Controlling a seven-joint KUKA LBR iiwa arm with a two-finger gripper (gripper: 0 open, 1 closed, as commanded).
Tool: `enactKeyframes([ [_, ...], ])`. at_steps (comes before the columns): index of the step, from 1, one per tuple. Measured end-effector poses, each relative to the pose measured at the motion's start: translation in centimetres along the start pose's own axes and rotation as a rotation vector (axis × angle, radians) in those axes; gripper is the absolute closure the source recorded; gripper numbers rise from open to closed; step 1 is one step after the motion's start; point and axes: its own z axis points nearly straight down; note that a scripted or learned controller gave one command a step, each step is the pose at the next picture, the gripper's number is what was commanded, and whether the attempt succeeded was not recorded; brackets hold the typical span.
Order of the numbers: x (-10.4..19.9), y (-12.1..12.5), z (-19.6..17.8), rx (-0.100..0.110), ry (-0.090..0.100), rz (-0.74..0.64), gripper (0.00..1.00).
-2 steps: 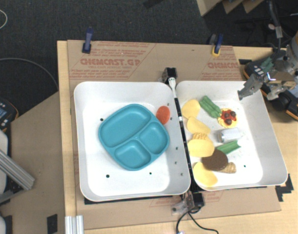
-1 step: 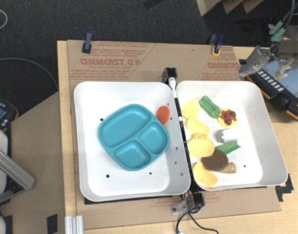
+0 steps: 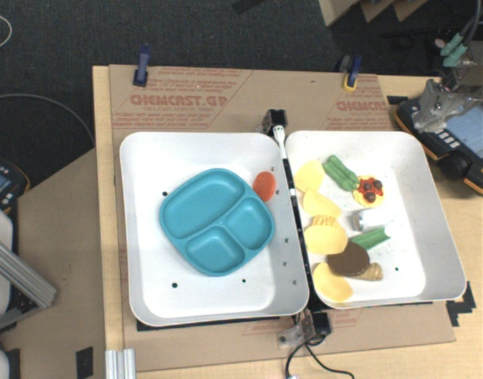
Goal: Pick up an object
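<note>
In the left bin point(image 3: 139, 212) lies a blue divided plate point(image 3: 218, 221), and a small orange-red round piece point(image 3: 264, 185) rests against its upper right edge. The right bin point(image 3: 431, 235) holds toy food along its left side: several yellow pieces point(image 3: 320, 208), a green pod point(image 3: 341, 172), a small yellow tart with red berries point(image 3: 368, 189), a green leafy piece point(image 3: 371, 238), a brown piece point(image 3: 353, 262) and a little grey item point(image 3: 357, 221).
Both bins sit on a cardboard sheet point(image 3: 186, 93) held by a blue clamp point(image 3: 141, 65) and another clamp point(image 3: 351, 71) at the back. A black clip point(image 3: 275, 121) joins the bins at the back. Grey equipment point(image 3: 439, 109) stands at the right rear.
</note>
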Motion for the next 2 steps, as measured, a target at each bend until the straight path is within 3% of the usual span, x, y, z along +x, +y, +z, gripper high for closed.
enactKeyframes([
  [1, -0.3, -3.7, 8.7, 0.017, 0.003, 0.004, 1.0],
  [2, 2.9, -3.3, -6.3, -0.014, 0.002, -0.003, 1.0],
])
